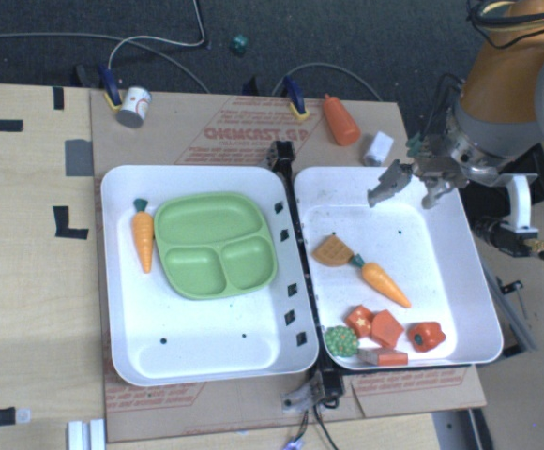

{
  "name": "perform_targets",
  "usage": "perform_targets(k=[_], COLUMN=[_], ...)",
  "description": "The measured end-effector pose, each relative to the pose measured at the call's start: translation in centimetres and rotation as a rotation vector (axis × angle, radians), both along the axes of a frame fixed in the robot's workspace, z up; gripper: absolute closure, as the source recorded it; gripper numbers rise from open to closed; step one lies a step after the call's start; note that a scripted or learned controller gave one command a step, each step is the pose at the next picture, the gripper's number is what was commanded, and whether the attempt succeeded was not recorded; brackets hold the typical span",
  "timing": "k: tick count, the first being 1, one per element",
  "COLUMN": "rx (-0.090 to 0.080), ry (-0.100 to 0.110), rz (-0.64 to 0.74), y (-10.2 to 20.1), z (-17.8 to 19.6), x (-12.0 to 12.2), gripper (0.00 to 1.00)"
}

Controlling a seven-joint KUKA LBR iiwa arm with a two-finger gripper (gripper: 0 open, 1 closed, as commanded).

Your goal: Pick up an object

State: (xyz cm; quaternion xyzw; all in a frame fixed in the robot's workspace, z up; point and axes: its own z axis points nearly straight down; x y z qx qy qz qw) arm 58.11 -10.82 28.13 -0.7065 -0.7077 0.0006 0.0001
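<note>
- The tabletop (28,251) is pale wood with dark tape marks; a brown cardboard sheet (234,134) lies on it under both bins, and dark carpeted floor with loose cables runs along the top of the view.
- The left bin (122,326) holds a green divided plate (218,244) and, just beside it, a small carrot (143,236).
- The right bin (445,251) holds the likely candidates: a carrot (382,282) lying aslant near its middle, touching a brown waffle-like piece (332,250), and a cluster of red and green toy foods (385,331) along the near edge.
- The pincer (411,184) hangs over the far part of the right bin, fingers spread apart with nothing between them, well apart from the carrot.
- Judging by this, the pick is not yet done: a descent and a closing on one piece are both left.
- Outside the bins, an orange piece (340,120) and a small can (134,105) lie on the cardboard.
</note>
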Motion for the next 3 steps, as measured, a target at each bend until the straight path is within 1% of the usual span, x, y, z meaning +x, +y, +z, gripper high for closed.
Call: perform_targets(k=[1, 2, 3], rx=[0.0, 0.001, 0.001], ry=[0.002, 0.001, 0.001], rz=[-0.002, -0.001, -0.001], y=[-4.4, -5.8, -5.8], z=[-8.7, -19.0, -18.1], x=[-2.7, -4.3, -4.3], gripper=[0.0, 0.0, 1.0])
